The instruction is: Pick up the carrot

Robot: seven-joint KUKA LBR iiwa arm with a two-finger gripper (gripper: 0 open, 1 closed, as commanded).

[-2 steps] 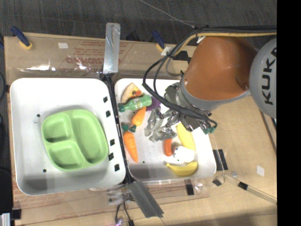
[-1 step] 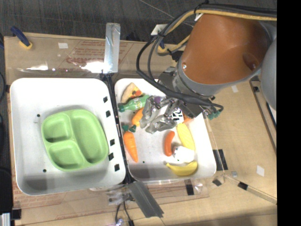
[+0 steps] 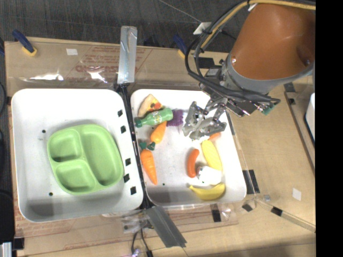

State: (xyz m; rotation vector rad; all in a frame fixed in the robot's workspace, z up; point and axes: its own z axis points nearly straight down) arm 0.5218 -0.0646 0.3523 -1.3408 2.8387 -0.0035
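**Lining up on the carrot from the far side of the bin**

Camera view: The long orange plastic carrot (image 3: 148, 165) lies in the right-hand shallow white bin (image 3: 177, 189), hard against its left wall, with its thick end up near the middle of the bin and its tip pointing toward the near edge. The metal two-finger gripper (image 3: 199, 123) hangs over the upper right of the same bin, well apart from the carrot. Its fingers look spread, and nothing sits between them.

To reach the carrot, the gripper needs to travel left and toward the near edge, passing over a clear patch of bin floor. Because the carrot hugs the wall, the best approach is probably to turn the fingers so they close across its narrow width, at the thick upper half; the finger on the wall side has little room.

Several neighbours could be mistaken for the target. A shorter orange piece (image 3: 158, 132) lies just above the carrot, touching a green plastic bottle (image 3: 154, 117). An orange-red pepper-like piece (image 3: 192, 163) lies beside a yellow banana-shaped toy (image 3: 210, 154). The left white bin (image 3: 32, 98) holds a green divided plate (image 3: 84, 157), which plays no part in this step.
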